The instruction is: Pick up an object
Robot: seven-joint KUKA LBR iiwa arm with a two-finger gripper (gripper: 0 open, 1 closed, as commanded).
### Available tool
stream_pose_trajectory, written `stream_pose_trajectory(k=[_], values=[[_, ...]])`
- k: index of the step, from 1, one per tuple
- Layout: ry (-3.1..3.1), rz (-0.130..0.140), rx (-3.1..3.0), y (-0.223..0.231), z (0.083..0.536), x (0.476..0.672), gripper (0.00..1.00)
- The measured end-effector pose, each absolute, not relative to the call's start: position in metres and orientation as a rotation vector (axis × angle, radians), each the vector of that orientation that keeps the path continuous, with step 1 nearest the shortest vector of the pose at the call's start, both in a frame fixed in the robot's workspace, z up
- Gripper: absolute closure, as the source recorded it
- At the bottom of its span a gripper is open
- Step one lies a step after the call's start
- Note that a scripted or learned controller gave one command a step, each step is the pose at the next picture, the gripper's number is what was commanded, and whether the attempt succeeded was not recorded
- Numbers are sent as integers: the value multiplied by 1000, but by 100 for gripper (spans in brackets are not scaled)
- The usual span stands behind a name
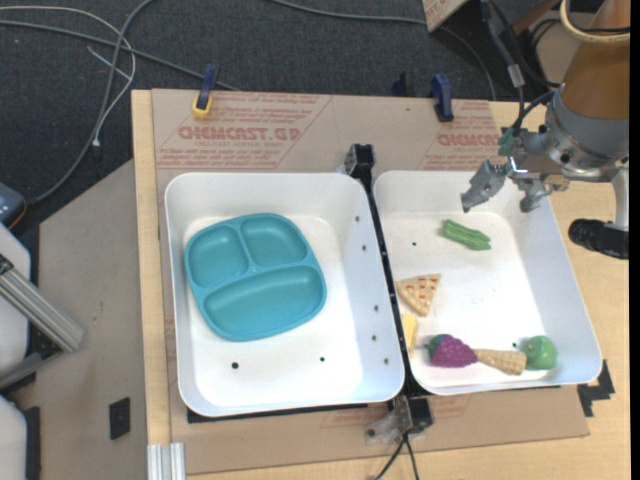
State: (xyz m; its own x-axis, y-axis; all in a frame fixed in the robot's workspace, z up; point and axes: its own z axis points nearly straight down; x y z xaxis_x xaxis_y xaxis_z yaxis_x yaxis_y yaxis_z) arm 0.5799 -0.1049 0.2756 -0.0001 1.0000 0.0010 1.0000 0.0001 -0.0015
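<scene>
Green pod toy [466, 234]: a small, long, green plastic bean or pea pod lying flat in the far half of the right white bin [565, 278], just below and near the hand; it looks the likeliest thing for the pick-up.
Front-row toys: nearest the camera, a purple plastic grape bunch [451, 351], a tan ridged cone-like piece [501, 360] and a round green plastic toy [540, 352] lie in a row along the near wall, touching or nearly so.
Wedge toys: a thin yellow piece [409, 331] rests against the bin's left wall, and a tan triangular waffle-patterned wedge [420, 293] lies just beyond it.
Left bin [200, 368]: it bears a teal three-compartment plastic tray [256, 274], well apart from the arm.
Handling: the pod is probably light, stiff, hollow and rather smooth, so it may slide or roll if pinched off-centre; it should not be fragile.
Where to hold: across its narrow width at mid-length, fingers either side of the long axis, seems best, as it lies clear of walls and other toys.
Hand [506, 185]: the grey two-finger hand hovers over the bin's far edge, fingers spread apart, gripping nothing.
Worktop [290, 128]: a printed brown board fixed by blue clamps [206, 87] at its far edge.
</scene>
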Motion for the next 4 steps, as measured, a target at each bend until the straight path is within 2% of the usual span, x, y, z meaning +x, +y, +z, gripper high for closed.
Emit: stream_pose_trajectory(k=[2,3,4], values=[[-2217,4,-2219,-120,159,582,0],[-2217,4,-2218,-118,117,584,0],[-2219,-1,-2222,-118,131,585,100]])
